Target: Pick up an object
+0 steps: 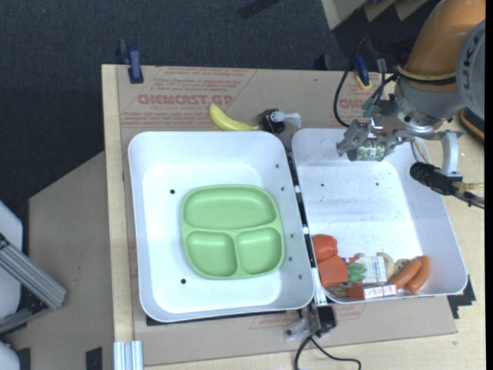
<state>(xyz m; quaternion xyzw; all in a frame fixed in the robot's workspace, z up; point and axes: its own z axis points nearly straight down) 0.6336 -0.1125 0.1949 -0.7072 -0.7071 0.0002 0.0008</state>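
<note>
My gripper hangs over the far end of the right bin, near its back rim. A small green-and-silver object sits between its fingers, and the gripper is shut on it. A heap of toy food lies in the near end of this bin: a red pepper, an orange block, a printed packet and an orange sausage-like piece.
The left bin holds a green divided plate. A yellow banana lies on the bench behind the left bin, next to a small black-and-white fitting. Blue clamps stand at the board's back edge.
</note>
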